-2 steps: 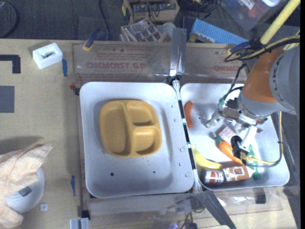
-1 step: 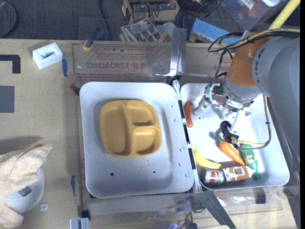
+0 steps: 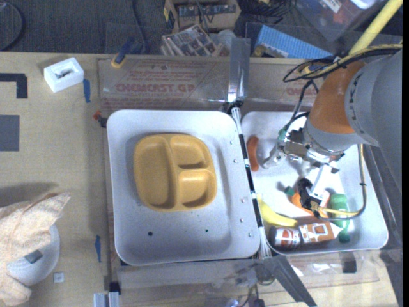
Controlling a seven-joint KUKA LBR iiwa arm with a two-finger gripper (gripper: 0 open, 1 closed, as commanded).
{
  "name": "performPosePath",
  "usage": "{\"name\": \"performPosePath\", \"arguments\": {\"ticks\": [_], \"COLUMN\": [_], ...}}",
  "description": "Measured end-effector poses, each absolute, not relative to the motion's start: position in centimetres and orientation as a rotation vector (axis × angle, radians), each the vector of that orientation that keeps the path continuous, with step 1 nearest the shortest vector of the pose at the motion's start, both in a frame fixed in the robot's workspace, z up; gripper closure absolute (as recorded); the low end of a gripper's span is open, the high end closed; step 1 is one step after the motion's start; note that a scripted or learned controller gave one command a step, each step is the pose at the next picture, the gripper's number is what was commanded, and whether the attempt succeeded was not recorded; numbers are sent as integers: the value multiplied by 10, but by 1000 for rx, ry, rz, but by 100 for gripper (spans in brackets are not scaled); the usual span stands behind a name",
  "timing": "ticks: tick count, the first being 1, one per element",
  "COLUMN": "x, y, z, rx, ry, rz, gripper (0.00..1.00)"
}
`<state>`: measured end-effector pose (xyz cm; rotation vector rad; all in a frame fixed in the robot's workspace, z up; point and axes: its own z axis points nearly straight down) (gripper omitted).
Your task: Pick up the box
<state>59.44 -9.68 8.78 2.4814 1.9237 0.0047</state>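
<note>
Box [image 3: 307,235] beside banana [image 3: 276,217], label blurred (red, white)

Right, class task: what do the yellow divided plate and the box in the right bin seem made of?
Yellow divided plate: probably moulded plastic, smooth with a soft sheen; its rounded compartments look one-piece. Box: likely printed cardboard, given flat faces and red, white and orange print; finish unclear.
</note>
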Motion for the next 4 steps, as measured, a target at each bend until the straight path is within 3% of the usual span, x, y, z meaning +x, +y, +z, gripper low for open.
{"name": "performPosePath", "arguments": {"ticks": [1, 2, 3, 4], "x": [596, 596, 581, 582], "y": [-99, -99, -96, -98], "z": [99, 99, 88, 100], "rx": [2483, 2483, 2307, 2308], "ry": [1916, 1916, 2128, 2121], "rz": [12, 12, 8, 13], "gripper": [100, 0, 0, 100]}}
